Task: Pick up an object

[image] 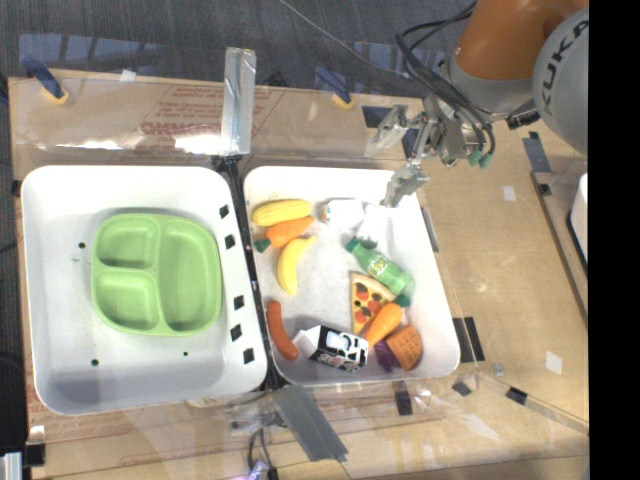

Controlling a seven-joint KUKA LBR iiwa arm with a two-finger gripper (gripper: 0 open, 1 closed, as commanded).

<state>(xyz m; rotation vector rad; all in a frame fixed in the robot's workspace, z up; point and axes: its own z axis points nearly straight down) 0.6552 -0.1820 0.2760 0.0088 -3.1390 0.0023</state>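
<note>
We see the hand [405,180] (grip unclear, we cannot tell) at the right bin's [440,303] far rim, above toy food.

One fixed camera looks down at a slant from above the counter [520,298], framing both white bins [40,268] mid-frame, fairly near.

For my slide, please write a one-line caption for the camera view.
Gripper hovers over the toy-filled right bin; a green divided plate lies in the left bin.
</note>
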